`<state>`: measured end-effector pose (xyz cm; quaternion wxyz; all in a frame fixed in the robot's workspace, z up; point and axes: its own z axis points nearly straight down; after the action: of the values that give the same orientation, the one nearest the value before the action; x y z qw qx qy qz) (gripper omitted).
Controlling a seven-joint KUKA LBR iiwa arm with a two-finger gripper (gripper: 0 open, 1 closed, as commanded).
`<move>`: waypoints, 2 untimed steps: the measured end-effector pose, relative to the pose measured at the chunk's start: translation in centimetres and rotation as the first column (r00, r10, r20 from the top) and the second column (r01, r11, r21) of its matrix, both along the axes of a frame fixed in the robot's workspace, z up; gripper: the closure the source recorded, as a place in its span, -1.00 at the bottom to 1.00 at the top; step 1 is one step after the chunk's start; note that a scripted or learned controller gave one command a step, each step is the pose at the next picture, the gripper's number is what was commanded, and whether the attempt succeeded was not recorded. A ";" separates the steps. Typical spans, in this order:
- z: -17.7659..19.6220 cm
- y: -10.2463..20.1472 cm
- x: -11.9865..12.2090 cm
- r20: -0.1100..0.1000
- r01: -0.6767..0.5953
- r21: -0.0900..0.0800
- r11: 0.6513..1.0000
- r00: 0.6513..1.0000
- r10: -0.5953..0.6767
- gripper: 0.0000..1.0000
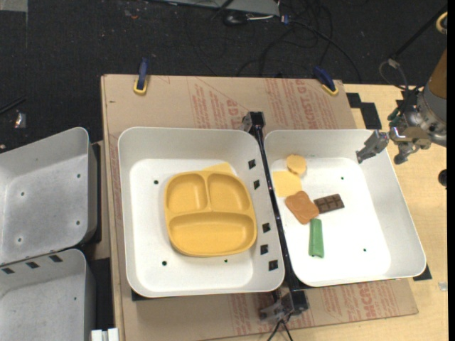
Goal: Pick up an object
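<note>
Gripper [387, 146] hovers with fingers spread and nothing between them over the right bin's [405, 219] far right corner (small food pieces [307, 204] lie clustered near its left side).

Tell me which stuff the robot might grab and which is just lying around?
Might grab, in the right bin:
green stick
chocolate bar
brown toast
yellow slice
round biscuit
The gripper hangs above that bin's far corner.

Lying around:
yellow divided plate
blue clamps
</note>
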<state>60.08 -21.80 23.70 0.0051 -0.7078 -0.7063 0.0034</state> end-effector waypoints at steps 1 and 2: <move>0.8 0.1 0.3 0.012 -0.004 -0.003 1.000 1.000 0.004 -1.00; -4.1 0.8 0.9 0.009 -0.005 -0.002 1.000 1.000 0.005 -1.00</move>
<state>61.01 -21.03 19.55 0.0013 -0.7059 -0.7083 0.0009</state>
